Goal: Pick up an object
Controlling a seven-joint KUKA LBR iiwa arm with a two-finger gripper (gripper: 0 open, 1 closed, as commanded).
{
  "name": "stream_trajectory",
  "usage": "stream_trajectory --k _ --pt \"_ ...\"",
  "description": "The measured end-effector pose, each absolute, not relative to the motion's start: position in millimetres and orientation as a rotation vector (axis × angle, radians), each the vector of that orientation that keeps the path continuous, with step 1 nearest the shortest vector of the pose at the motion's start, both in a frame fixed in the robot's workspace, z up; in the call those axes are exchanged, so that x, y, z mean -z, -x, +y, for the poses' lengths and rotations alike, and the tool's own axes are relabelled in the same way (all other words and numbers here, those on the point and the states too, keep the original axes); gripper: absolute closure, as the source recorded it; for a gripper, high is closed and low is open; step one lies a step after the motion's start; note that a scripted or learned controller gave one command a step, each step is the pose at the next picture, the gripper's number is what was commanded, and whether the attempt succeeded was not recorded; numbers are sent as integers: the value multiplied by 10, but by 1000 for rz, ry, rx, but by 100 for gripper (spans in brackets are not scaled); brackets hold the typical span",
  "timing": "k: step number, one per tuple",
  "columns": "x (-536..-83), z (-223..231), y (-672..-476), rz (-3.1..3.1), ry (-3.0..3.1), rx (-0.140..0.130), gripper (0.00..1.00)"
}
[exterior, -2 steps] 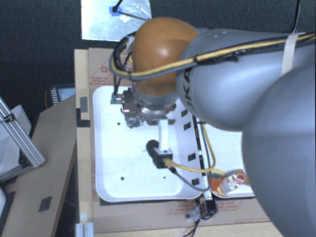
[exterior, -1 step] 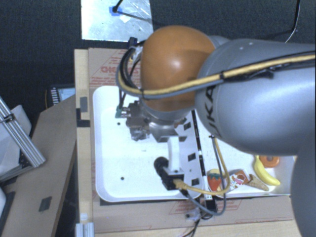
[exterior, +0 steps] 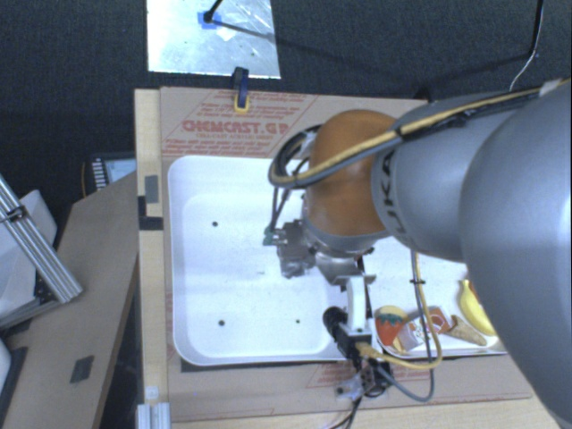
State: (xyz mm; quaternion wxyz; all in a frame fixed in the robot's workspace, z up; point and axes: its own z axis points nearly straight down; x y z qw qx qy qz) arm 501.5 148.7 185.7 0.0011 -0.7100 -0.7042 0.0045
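Observation:
My gripper hangs below the orange wrist band, over the right part of the left white bin. Nothing shows beneath it but bare bin floor. In the right bin, near its front edge, lie a yellow banana, an orange round object, a red and white packet and a tan wedge-shaped piece. The grey arm hides most of the right bin.
The bins rest on a cardboard sheet on the bench. A yellow and black clamp sits at its far edge, with a shiny metal plate behind. Cables dangle at the front between the bins.

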Motion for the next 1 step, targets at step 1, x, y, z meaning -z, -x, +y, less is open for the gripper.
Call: stream_trajectory --k 1 --pt "-3693 1543 -4876 -2232 2220 25 100"
